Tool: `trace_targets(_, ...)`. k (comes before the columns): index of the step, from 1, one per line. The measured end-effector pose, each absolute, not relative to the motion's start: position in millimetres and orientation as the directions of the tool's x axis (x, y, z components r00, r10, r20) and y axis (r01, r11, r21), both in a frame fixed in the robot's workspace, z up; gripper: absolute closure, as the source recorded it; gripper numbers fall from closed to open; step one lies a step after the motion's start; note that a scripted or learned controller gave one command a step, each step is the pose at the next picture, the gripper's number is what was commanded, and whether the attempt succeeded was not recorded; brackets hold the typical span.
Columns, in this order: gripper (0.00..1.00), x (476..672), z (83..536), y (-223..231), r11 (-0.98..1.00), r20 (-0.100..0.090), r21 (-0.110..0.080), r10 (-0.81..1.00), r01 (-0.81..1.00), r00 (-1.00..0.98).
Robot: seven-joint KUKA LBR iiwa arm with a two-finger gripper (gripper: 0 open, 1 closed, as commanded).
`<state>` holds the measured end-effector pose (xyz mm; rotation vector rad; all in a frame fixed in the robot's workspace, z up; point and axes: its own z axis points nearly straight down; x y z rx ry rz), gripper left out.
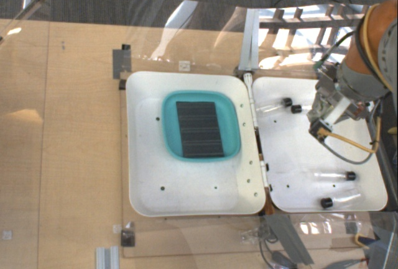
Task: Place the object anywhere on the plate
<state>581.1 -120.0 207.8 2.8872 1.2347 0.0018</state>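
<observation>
Dark ribbed slab (200,130) lay flat in the middle of the teal plate (169,128), its long sides running away from the camera, with a band of teal rim bare all round it. That plate sat in the upper half of the left bin (186,190). Just beside it, the right bin (298,162) held several clear tubes with black caps: two near its upper left corner (286,102) and two more toward its lower right (350,176). The gripper (322,118) hung above the right bin's upper right part, well apart from the slab and the plate; whether it was parted or closed could not be told. The grey arm (364,75) came in from the right.
</observation>
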Motion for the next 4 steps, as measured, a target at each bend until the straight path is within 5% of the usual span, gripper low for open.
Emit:
trace_targets(1, 0.00, 581.2, 207.9, -120.0, -0.691, 0.001, 0.002, 0.723, 0.723, 0.691)
trace_targets(2, 0.00, 600.7, 232.0, -201.2, -0.846, 0.001, 0.002, 0.534, 0.534, 0.846)
trace_targets(3, 0.00, 607.4, 378.7, -204.5, -0.878, 0.003, 0.003, 0.478, 0.478, 0.878)
trace_targets(4, 0.00, 555.6, 436.2, -204.8, -0.930, 0.004, 0.003, 0.367, 0.367, 0.930)
